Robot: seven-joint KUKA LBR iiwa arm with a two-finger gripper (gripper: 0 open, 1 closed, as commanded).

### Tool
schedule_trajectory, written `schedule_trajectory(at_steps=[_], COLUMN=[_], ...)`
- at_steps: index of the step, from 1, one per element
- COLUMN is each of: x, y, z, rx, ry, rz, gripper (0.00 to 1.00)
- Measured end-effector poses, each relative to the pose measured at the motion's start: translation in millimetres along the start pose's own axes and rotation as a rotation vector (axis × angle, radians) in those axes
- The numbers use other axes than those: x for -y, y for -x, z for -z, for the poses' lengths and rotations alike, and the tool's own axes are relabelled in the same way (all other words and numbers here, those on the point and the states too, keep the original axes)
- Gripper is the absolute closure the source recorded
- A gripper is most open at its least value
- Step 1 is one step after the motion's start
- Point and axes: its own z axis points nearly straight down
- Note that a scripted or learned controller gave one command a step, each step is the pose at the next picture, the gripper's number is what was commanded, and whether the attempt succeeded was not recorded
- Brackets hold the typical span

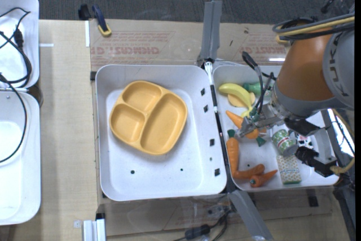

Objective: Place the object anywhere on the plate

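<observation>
Gripper, its state impossible to tell, hangs over the right bin beside a small orange carrot, probably light, stiff, slick plastic best pinched mid-body, while the yellow plate waits in the left bin.

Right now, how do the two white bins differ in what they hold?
The left bin holds one thing, a yellow divided plate lying flat with bare white floor around it. The right bin is crowded with toy food: a banana, carrots and a small can. The arm's claw reaches into the right bin, not the left. Both are shallow, white, side by side.
</observation>
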Motion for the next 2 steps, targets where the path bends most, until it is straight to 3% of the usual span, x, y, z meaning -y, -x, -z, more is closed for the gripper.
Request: schedule_trajectory(at_steps=[1, 2], x=[-57, -110], y=[-84, -137], z=[0, 2], rx=[0.000, 0.001], ry=[-0.001, -0.001], rz=[-0.052, 0.003], gripper=[1.00, 1.00])
